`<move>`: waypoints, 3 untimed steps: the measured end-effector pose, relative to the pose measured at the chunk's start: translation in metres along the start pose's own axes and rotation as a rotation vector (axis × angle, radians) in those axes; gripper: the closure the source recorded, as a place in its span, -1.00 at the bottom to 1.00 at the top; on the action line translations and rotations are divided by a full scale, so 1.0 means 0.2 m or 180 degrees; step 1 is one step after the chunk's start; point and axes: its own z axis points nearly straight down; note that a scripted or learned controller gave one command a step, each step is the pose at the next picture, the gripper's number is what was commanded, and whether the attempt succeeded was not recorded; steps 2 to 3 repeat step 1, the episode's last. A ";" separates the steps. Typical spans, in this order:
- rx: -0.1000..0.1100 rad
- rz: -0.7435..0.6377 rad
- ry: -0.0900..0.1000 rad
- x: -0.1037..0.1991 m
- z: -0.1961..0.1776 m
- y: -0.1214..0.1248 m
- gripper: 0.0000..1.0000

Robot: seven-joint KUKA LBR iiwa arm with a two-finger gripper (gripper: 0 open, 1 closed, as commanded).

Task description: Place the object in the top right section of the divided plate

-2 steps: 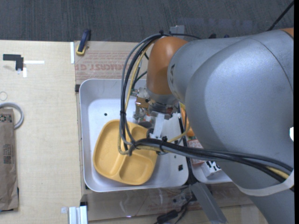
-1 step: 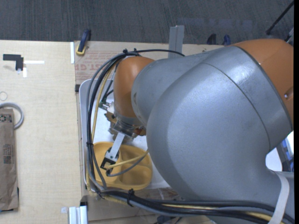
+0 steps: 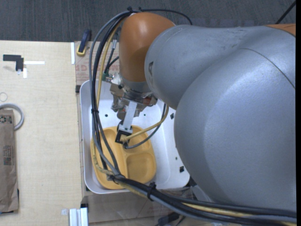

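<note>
My arm fills the right side of the view, a broad grey bulk with its orange band (image 3: 141, 41) above the wrist, and it reaches down into a white bin (image 3: 85, 126) on the desk (image 3: 42, 107). My hand (image 3: 123, 136) hangs low over the yellow divided plate (image 3: 136, 166) that lies in the lower part of this bin. The dark tips sit right at the plate's upper edge, close to the ridge that parts its sections. Whether my hand is clenched or released I cannot tell, since the tips are small and dark and run together from this angle. I also cannot make out any object between them, nor any object lying on the plate's visible sections. Black and yellow cables (image 3: 101, 102) loop down from my wrist, cross the left side of the bin and pass over the plate's lower left rim. To the left of the bin, on the pale desk, a brown paper bag (image 3: 8, 159) lies flat by the edge of the view, well apart from the plate.
</note>
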 end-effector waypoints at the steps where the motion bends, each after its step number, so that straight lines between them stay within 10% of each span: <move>1: -0.0001 -0.0629 -0.0001 0.03 0.27 0.39 1.00; 3: -0.0001 -0.0629 -0.0001 0.03 0.27 0.39 1.00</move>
